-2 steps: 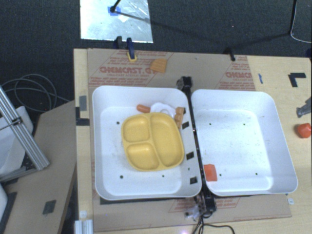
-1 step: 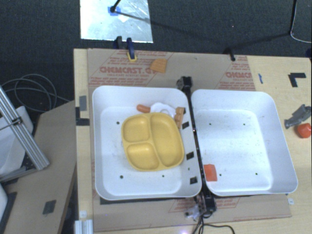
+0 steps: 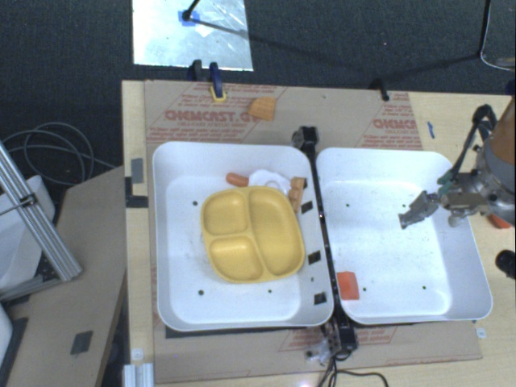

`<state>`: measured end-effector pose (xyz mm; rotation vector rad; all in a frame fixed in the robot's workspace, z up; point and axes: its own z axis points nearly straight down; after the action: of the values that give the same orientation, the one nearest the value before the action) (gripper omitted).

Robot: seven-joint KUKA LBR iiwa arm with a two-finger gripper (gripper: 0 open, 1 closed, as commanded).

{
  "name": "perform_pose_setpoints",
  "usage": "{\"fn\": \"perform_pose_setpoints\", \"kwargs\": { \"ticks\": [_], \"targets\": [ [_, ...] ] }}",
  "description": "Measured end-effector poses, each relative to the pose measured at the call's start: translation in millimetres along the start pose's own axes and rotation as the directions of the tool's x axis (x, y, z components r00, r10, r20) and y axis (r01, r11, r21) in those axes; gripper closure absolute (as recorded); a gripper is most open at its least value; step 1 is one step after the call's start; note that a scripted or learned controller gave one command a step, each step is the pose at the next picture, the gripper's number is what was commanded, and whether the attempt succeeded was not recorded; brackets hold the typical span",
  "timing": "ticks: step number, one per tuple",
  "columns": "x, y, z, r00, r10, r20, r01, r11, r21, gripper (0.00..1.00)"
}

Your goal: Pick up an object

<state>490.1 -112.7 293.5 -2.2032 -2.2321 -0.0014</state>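
Observation:
My gripper hangs over the right side of the right bin, reaching in from the right. It is open, with one finger pointing toward the bin's middle and nothing between the fingers. A small orange-red block lies in the right bin's near left corner, well away from the gripper. In the left bin a yellow divided plate takes up the middle. Behind the plate lie an orange sausage-shaped piece, a white object and a tan block.
A tan piece lies on the cardboard behind the left bin. Black clips sit along the seam between the bins. A blue-and-yellow clamp holds the board's far edge. Cables and a metal frame stand to the left.

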Motion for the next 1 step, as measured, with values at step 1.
{"fn": "perform_pose_setpoints", "kwargs": {
  "ticks": [1],
  "targets": [
    [73.6,-2.0,58.4,1.000,0.002,0.001,-0.002,1.000,-0.001,0.00]
  ]
}}
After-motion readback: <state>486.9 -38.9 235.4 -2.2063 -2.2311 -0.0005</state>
